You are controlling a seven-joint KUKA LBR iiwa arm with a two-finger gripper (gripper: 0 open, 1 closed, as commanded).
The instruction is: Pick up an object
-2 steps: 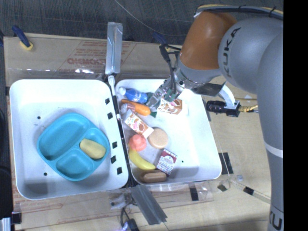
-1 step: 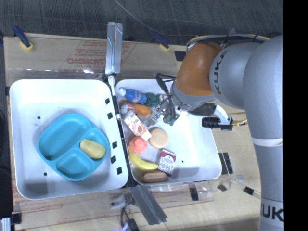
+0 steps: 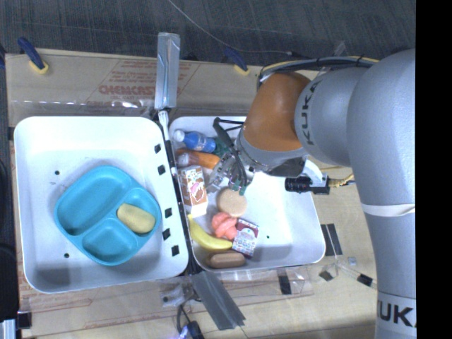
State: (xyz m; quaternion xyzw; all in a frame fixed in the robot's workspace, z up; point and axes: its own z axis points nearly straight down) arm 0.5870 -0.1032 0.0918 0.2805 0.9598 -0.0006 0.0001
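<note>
My gripper point(image 3: 231, 176) hangs low over the right bin point(image 3: 300, 221), just above a round tan bun point(image 3: 232, 202). The arm's orange band hides most of it, so the state of its tips is unclear. Nearby in this bin lie a blue-capped bottle point(image 3: 198, 143), an orange item point(image 3: 203, 159), a snack packet point(image 3: 193, 186), a pink toy point(image 3: 224, 225), a banana point(image 3: 205, 238), a small red-and-white carton point(image 3: 245, 237) and a brown sausage point(image 3: 226, 260).
The left bin point(image 3: 42, 147) holds a blue divided plate point(image 3: 95, 203) with a yellow potato-like item point(image 3: 136, 217) in one compartment. A metal divider bar point(image 3: 167, 69) stands between the bins at the back. The arm's grey body covers the bench's right side.
</note>
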